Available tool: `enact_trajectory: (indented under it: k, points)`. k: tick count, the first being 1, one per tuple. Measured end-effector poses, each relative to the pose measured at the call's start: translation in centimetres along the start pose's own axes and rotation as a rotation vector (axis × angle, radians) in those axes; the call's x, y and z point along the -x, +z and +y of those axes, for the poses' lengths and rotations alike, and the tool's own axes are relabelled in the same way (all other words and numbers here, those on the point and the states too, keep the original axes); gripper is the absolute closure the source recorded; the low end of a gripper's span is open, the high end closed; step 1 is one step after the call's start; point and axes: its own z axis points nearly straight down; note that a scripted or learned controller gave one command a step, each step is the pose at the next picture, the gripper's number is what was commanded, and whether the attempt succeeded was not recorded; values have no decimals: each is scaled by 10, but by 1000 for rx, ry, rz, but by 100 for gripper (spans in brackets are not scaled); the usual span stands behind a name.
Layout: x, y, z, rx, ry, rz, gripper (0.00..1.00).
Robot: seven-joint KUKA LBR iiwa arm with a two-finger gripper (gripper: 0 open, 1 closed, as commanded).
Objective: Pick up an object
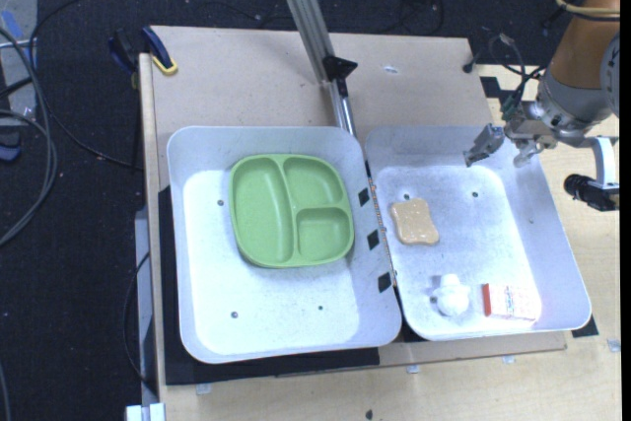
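Note:
In the right bin lie a tan slice of toast, a small white round object and a red and white carton near the front edge. My gripper hangs over the bin's far right corner, well behind and to the right of the toast. Its two fingers are spread apart with nothing between them. The left bin holds a green divided plate.
A slanted metal pole rises from the back edge between the bins. A yellow and blue clamp sits at the bench's far left corner. Black clips join the two bins along their shared edge.

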Motion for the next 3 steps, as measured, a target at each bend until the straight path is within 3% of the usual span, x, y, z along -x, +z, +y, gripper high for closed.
enact_trajectory:
  k: [1, 2, 3]
  points:
    - [-5, 46, -7, 1, -1, 0, 0]
    - [-5, 68, -7, 2, -3, 0, 0]
    - [-5, 56, -6, 6, -5, -3, 100]
